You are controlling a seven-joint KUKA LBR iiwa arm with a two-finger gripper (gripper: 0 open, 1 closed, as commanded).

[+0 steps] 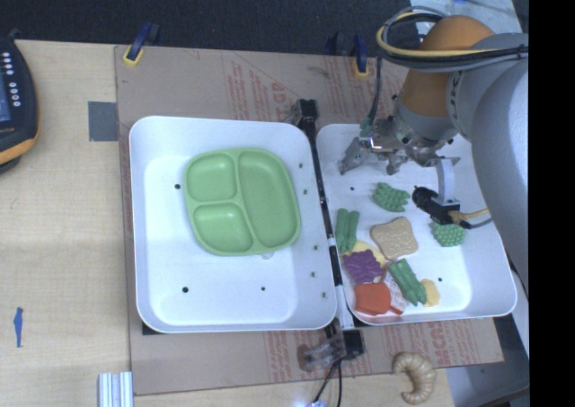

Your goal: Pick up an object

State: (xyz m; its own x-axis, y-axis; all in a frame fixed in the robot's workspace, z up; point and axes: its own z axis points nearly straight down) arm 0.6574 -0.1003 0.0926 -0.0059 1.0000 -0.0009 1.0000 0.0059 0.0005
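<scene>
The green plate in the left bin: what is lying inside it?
The green plate has three compartments, and all three are bare. It lies flat in the left bin, so the bin floor under it is covered.

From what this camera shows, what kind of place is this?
Probably a robot lab bench set up for grasping trials, not a kitchen. Two white bins are fixed side by side on a clamped board, the right one holds toy food, and a teach pendant lies at the left edge.

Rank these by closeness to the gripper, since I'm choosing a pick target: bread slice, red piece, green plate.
1. Bread slice, right bin, just below the gripper.
2. Red piece, right bin's near edge.
3. Green plate, left bin.
</scene>
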